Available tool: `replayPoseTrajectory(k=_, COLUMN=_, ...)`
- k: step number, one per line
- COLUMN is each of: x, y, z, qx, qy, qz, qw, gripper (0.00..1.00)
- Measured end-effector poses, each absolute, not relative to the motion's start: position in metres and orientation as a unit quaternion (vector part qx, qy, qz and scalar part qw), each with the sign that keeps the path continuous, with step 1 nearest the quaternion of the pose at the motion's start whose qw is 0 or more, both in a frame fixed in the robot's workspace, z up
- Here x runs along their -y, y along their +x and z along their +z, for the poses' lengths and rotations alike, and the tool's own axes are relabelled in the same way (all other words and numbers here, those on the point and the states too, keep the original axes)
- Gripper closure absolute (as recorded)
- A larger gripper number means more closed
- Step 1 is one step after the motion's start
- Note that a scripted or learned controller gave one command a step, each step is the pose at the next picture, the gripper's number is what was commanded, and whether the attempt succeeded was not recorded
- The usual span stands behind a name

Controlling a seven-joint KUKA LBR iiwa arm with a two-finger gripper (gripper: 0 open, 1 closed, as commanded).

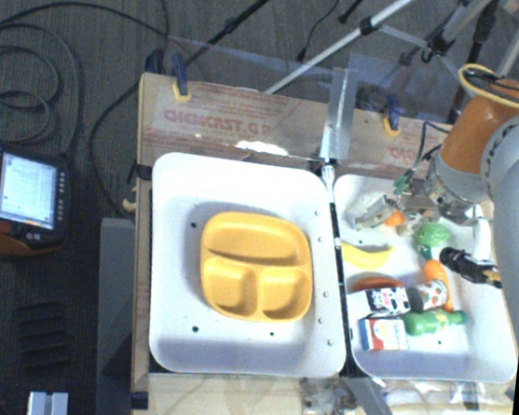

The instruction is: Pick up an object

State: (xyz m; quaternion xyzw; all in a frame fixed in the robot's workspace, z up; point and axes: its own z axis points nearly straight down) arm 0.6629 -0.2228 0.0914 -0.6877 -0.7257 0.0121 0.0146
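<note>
Camera view looks down on two shallow white plastic bins side by side on a wooden bench. Sitting in the left bin (pixel 167 237) is a yellow plastic tray (pixel 257 265) with three compartments, near the bin's middle. Over the far end of the right bin (pixel 494 358) the grey arm with its orange band (pixel 480 135) reaches in, and its two-finger gripper (pixel 376 212) hangs low near the bin's far left corner. Whether the claw is apart or together I cannot tell, as its tip is small and blurred against the white floor. Just beside the tip lies a small orange piece (pixel 395 219), too blurred to identify. Nearby sits a round green object (pixel 432 236), and closer to the divider a yellow banana-shaped toy (pixel 366 254). Toward the near end lie a dark red and brown oblong item (pixel 374 285), a small black-and-white carton (pixel 388 301), a green bottle-like object (pixel 431 322) and a red, white and blue box (pixel 383 334). An orange carrot-like piece (pixel 436 271) rests near the right wall.
</note>
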Motion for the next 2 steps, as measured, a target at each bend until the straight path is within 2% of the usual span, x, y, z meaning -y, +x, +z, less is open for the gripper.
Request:
replayPoseTrajectory(k=1, x=0.2227, y=0.6626, z=0.0983, qx=0.726, qy=-0.687, qz=0.0138, qw=0.015, gripper=1.00)
replayPoseTrajectory(k=2, x=0.2227, y=0.6621, z=0.0978, qx=0.726, qy=-0.687, qz=0.0145, qw=0.016, gripper=0.00)
